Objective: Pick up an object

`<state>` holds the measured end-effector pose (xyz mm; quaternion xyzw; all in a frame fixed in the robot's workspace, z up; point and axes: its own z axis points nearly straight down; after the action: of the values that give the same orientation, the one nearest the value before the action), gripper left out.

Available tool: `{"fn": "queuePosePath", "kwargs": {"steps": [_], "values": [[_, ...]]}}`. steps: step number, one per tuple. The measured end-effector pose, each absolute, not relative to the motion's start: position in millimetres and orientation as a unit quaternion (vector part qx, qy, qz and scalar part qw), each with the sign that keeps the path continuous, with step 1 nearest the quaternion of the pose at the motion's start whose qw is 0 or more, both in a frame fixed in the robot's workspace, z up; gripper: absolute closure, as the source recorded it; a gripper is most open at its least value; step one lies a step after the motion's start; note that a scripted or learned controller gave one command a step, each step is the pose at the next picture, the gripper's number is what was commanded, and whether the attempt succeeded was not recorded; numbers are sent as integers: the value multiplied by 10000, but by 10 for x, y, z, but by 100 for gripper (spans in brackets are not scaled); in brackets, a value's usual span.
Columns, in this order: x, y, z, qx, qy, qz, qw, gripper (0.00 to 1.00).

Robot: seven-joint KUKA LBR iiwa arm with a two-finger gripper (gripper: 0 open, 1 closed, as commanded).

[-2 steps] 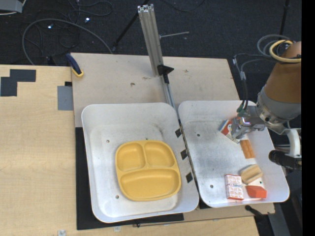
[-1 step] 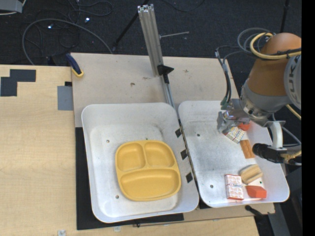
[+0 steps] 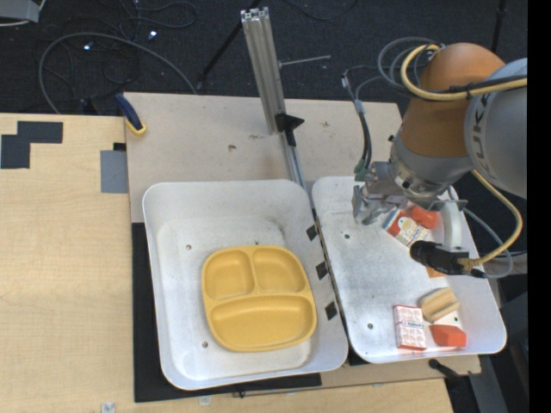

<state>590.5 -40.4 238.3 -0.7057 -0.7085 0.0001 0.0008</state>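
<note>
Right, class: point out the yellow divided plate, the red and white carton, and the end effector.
yellow divided plate (image 3: 257, 298), camera view, on its large front compartment.
red and white carton (image 3: 410, 327), camera view, middle of its top face.
end effector (image 3: 372, 211), camera view, between its fingertips.

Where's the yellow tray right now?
The yellow tray lies flat in the left bin, toward its near right part, close to the seam with the right bin.

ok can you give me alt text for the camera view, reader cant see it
A grey robot arm with an orange band reaches from the right, its gripper low over the right white bin, which holds a few small red, white and tan items. The left white bin holds a yellow divided plate.
</note>
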Motion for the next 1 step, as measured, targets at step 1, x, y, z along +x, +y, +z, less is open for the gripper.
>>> {"fn": "queuePosePath", "kwargs": {"steps": [1], "values": [[6012,88,2236,-7057,-7086,10,13,100]]}}
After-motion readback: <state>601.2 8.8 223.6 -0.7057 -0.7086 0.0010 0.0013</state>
